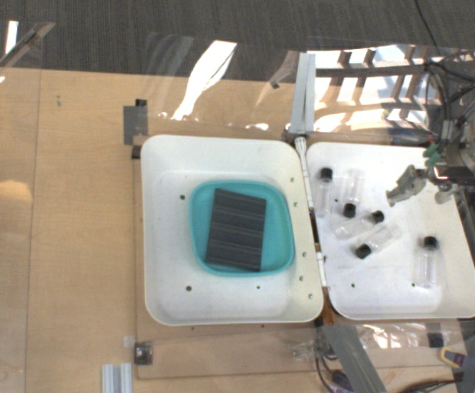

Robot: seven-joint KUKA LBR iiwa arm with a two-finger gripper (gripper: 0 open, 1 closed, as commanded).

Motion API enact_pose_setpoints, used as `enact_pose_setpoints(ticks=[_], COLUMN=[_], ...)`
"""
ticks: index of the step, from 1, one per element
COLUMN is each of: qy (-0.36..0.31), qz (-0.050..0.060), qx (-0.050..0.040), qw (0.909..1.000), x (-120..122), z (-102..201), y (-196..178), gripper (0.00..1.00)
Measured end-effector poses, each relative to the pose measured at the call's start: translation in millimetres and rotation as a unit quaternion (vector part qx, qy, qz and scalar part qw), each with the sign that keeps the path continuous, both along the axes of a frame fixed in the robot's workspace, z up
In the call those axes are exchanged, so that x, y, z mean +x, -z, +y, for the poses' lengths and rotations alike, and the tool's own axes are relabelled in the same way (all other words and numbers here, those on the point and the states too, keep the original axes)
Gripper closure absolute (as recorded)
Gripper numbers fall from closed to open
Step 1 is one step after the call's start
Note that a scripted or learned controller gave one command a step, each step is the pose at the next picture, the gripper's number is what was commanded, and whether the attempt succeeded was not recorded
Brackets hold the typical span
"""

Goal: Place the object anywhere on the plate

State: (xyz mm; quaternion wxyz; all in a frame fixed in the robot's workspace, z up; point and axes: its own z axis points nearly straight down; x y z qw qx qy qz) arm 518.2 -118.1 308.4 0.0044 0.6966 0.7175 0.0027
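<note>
A dark grey ribbed rectangular block [236, 230] lies flat on the teal plate [282, 244], which sits in the left white bin [164, 219]. The block rests inside the plate's rim, slightly tilted. My gripper [423, 190] hangs over the upper right part of the right bin [459, 293], far from the plate. It is open, its fingers [403, 187] spread apart with nothing between them.
Several clear vials with black caps lie scattered in the right bin, such as one [373, 242] near its middle and one [425, 262] at the right. A metal divider post [301, 97] stands behind the gap between the bins. Cables run at the far right.
</note>
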Motion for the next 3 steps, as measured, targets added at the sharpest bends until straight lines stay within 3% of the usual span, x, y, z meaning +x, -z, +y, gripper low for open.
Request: enact_pose_setpoints(ticks=[1, 2, 3], qy=[0.108, 0.349, 0.512], qz=[-0.002, -0.002, -0.002], qx=[0.0009, 0.0032, 0.005], qw=[0.9942, 0.937, 0.859], x=[-10.9, -28.9, -26.0], z=[18.4, 28.3, 28.5], y=[-108.5, -128.1, -127.6], gripper=[0.0, 0.0, 0.0])
